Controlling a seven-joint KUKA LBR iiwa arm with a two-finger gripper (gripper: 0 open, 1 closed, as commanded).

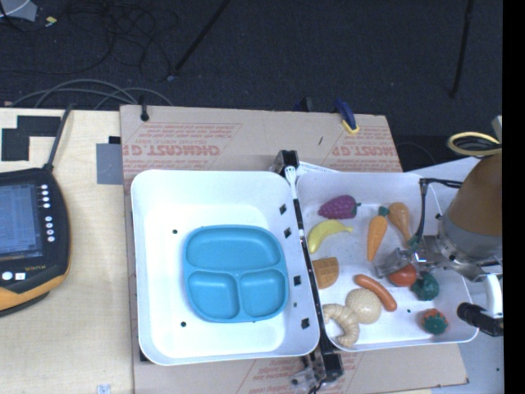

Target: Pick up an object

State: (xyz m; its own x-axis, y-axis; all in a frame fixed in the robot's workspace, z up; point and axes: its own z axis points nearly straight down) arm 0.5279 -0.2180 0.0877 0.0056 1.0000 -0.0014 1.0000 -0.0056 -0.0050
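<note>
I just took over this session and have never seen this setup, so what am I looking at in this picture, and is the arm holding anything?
This is a single camera fixed above a bench, looking down at a slant. Two shallow white bins sit side by side. The left bin holds a blue divided plate. The right bin holds toy food: a purple grape bunch, a banana, a carrot, a bread slice, a sausage, a tomato and broccoli. The grey and orange machine entering from the picture's right is the robot arm. Its gripper is low over the tomato, but I cannot tell whether it grips anything. The device at far left is a control tablet.
</note>
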